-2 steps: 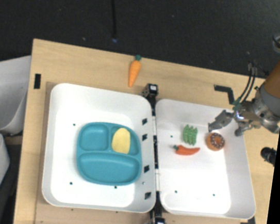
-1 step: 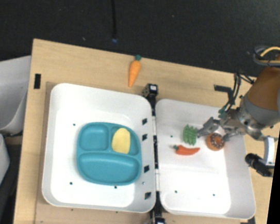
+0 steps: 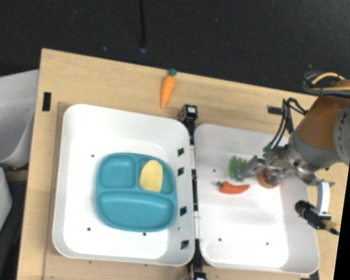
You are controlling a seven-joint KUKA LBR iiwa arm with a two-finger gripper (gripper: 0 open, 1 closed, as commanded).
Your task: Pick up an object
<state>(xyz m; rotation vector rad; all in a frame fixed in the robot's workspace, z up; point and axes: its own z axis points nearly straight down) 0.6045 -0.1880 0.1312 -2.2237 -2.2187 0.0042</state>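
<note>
camera view: the gripper [image 3: 257, 168] hangs low in the right bin [image 3: 244, 244], just beside a green toy [image 3: 237, 167] and above a red pepper [image 3: 233, 188]; whether it is clenched or released i cannot tell. for a good pick, centre over one item and descend straight, avoiding its neighbours.

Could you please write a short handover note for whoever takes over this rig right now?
Gripper: low in the right bin, by the green item; finger state unclear.
Red chili lies loose just below it, and an orange-brown object sits under the wrist.
Left bin: blue tray with a yellow piece in its upper right compartment.
Carrot on the bench above the bins.
Done: nothing lifted. Left: grasp and raise one object.
</note>
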